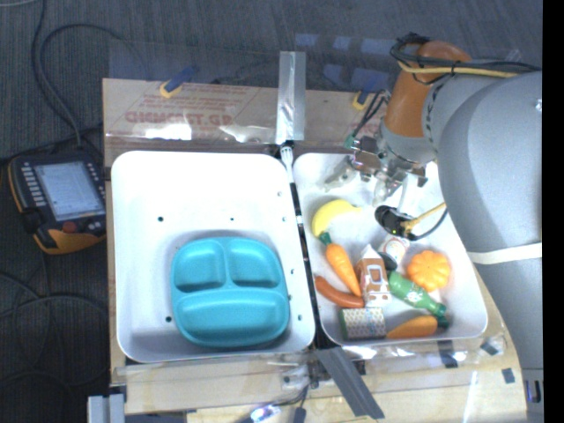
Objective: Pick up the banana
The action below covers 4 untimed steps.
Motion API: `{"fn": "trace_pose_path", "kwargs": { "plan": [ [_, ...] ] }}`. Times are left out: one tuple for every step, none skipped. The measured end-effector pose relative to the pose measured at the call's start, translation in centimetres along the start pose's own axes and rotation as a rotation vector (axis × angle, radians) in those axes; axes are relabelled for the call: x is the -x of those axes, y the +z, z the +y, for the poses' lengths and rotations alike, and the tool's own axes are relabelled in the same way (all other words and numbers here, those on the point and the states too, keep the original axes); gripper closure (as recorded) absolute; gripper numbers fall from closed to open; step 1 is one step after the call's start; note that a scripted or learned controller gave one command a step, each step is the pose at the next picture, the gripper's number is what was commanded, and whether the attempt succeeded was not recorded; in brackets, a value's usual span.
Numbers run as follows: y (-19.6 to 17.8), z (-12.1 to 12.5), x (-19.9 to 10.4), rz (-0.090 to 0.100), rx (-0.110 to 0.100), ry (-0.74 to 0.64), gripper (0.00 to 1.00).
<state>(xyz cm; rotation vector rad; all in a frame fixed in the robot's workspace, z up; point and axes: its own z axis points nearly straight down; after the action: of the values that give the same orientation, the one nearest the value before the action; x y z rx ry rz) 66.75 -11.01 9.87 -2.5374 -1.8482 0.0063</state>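
Observation:
The banana (332, 216), a short yellow curved piece with a dark tip, lies in the right bin (472, 305) near its left wall, toward the back. My gripper (375, 174) hangs over the back of the right bin, up and to the right of the banana and apart from it. Nothing shows between the gripper and the banana.
In the right bin, in front of the banana, lie two carrots (342, 268), a small box (373, 280), a green bottle (417, 294), an orange pumpkin (428, 270) and a grey grater (363, 322). A blue divided tray (231, 291) sits in the left bin (150, 192).

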Motion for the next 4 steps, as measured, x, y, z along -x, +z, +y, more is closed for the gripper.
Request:
{"fn": "trace_pose_path", "kwargs": {
  "plan": [
    [0.8, -4.5, 2.0, -0.002, 0.019, -0.552, 0.00],
    [0.8, -8.7, 1.9, 0.002, 0.023, -0.366, 0.00],
    [0.8, -12.6, 3.7, 0.006, 0.023, -0.101, 0.00],
    [0.8, -11.3, 2.4, 0.003, 0.017, 0.235, 0.00]
  ]
}}
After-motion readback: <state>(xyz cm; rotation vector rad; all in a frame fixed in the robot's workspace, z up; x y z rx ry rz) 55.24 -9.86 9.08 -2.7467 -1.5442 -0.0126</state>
